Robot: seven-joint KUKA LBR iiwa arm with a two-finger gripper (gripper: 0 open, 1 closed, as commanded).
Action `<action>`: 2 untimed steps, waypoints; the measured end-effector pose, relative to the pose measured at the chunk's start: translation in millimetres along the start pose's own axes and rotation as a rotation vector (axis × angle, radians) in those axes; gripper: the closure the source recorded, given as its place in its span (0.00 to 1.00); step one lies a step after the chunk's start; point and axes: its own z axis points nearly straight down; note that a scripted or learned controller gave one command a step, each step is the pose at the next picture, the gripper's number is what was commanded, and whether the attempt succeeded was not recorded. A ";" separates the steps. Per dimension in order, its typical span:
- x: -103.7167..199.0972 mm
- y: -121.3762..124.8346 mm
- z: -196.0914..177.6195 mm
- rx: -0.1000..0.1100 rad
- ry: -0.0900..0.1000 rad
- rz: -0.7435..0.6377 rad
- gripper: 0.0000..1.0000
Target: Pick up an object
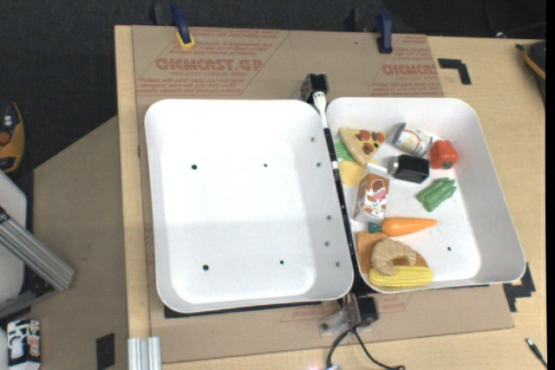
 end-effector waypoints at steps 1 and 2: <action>95.9 -7.6 234.2 0.031 0.013 -0.005 1.00; 149.8 0.4 47.2 -0.009 0.007 -0.005 1.00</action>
